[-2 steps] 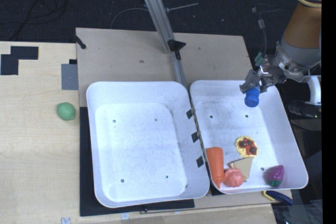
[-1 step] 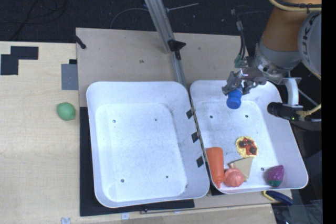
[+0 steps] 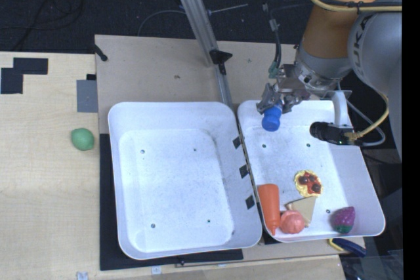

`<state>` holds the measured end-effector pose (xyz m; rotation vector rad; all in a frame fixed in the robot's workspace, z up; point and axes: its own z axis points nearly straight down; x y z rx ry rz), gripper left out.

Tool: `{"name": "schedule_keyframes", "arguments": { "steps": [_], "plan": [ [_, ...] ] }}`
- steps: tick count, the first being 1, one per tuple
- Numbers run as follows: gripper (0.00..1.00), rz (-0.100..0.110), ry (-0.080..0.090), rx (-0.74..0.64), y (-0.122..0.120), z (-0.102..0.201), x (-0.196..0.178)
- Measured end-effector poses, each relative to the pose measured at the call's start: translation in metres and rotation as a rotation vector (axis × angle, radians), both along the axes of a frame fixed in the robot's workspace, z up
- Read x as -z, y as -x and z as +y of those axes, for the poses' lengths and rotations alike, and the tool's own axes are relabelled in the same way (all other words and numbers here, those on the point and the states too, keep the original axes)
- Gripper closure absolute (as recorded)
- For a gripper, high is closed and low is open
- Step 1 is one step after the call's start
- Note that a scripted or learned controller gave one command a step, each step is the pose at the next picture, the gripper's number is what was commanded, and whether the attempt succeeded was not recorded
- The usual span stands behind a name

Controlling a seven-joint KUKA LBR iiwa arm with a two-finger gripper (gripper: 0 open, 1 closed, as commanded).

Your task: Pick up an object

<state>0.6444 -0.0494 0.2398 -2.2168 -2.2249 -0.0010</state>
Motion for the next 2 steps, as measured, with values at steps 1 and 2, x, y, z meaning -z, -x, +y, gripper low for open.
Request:
{"name": "schedule_keyframes", "arguments": {
  "steps": [1,2],
  "plan": [
    [1.0,0.0,0.0,0.001,-0.005,0.053,-0.007],
    [1.0,0.001,0.0,0.0,0.005,0.11,0.0]
  ]
}}
